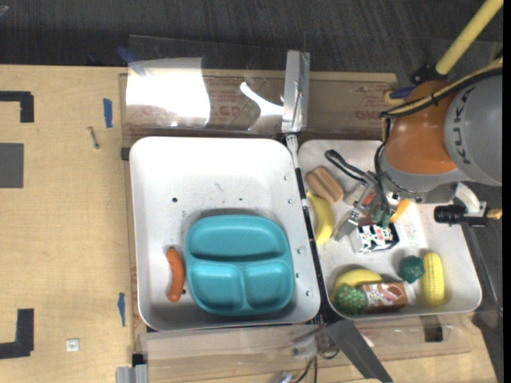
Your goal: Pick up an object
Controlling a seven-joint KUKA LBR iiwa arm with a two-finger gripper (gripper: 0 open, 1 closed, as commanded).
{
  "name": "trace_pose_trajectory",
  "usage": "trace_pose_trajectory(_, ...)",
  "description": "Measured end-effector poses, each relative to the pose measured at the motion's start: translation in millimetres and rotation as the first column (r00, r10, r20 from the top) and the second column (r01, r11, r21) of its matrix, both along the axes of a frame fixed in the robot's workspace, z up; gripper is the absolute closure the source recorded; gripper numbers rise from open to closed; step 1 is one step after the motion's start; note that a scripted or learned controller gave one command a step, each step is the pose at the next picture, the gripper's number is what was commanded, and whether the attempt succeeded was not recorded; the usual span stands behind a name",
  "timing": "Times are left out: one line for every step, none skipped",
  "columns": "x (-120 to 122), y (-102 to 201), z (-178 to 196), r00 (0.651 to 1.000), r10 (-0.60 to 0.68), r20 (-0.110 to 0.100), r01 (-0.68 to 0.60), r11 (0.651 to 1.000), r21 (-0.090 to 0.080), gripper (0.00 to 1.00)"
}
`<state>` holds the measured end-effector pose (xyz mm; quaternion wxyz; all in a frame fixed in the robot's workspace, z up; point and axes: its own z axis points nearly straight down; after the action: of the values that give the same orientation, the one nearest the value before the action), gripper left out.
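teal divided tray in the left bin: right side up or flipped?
Right side up. The teal tray shows its three hollow compartments facing the camera, lying flat on the left bin floor, with an orange carrot beside it.

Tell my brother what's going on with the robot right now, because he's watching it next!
Gripper: low in the right bin, over the black-and-white card; whether the fingers are open or shut can't be seen.
Right bin: banana, bread roll, corn cob, bottle, lemon.
Left bin: teal tray, carrot.
Done: nothing visibly lifted.
Left: grab one thing and lift.
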<state>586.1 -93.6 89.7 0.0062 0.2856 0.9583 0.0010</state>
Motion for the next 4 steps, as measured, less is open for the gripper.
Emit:
trace_pose_trajectory(6, -11, 0, 0.999, 0.052, 0.001, -0.052, 0.999, 0.001, 0.00)
trace_pose_trajectory(36, -15, -1, 0.976, -0.218, -0.004, 0.218, 0.976, 0.002, 0.00)
trace_pose_trajectory(21, -8, 0, 0.930, -0.368, -0.002, 0.368, 0.930, 0.003, 0.00)
trace_pose_trajectory(24, -7, 13, 0.931, -0.365, 0.007, 0.365, 0.931, 0.004, 1.00)
